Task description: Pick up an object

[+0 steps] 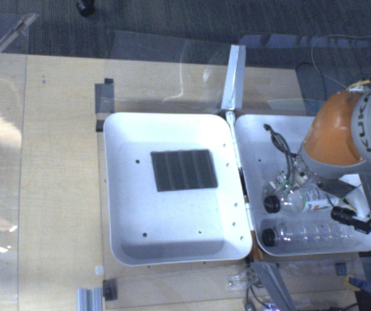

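Reaching into the right bin (253, 173) for a clear plastic bottle (295, 201).
The bottle lies on its side beneath the arm (334, 141); gripper state cannot be told. Likely light, slippery, crushable: grasp mid-body.

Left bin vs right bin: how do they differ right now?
The left bin holds a dark ribbed rectangular pad lying flat near its middle; the right bin holds clear plastic bottles with black caps. The arm hangs over the right bin, not the left bin. Both are shallow, white and set side by side.
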`<act>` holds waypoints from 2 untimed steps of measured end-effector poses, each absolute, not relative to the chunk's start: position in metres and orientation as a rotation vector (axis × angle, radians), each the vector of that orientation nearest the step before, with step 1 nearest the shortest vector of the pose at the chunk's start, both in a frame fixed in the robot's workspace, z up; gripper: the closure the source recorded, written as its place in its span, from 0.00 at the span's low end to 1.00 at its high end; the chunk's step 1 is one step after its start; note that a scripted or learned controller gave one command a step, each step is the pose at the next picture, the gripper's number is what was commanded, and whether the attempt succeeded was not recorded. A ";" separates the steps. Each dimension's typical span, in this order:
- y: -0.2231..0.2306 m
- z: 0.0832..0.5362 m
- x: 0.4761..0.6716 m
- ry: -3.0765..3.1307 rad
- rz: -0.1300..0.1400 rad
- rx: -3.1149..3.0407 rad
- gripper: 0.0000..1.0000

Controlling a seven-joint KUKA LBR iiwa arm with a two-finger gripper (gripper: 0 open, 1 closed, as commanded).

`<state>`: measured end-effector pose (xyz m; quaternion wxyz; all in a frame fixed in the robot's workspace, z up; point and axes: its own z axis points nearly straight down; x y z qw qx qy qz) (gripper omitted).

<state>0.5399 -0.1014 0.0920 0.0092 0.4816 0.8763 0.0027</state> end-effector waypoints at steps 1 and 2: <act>-0.071 0.186 0.575 2.542 0.007 1.833 1.00; -0.049 0.197 0.616 2.698 0.006 1.593 1.00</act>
